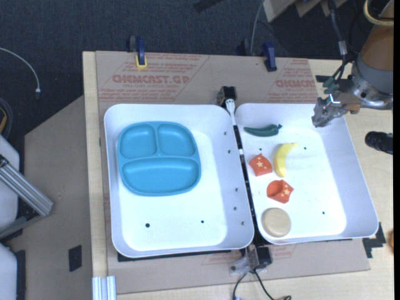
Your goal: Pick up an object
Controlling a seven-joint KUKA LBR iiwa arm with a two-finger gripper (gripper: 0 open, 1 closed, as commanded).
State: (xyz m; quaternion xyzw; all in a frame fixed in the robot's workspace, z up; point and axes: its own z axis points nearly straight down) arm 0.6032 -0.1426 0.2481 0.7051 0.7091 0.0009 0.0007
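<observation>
Two shallow white bins sit side by side on a brown board, touching along their inner edges. Left bin: holds a blue divided plate with three compartments, lying flat in the upper-left part of the bin. Right bin: holds five small objects, all grouped in its left half. Arm: enters from the upper right, grey with an orange band, its wrist above the bin's upper-right corner. Gripper: hangs over the upper-right rim area of the right bin, well apart from every object; nothing is seen between its fingers, and whether they are apart or together cannot be told at this resolution. Round beige piece: nearest the front edge of the right bin. Yellow banana: lies near the middle, curved, just beside the upper red piece. Lower red piece: sits between the banana and the beige piece. Dark green pepper: lies lengthwise toward the back of the bin, above the banana.
</observation>
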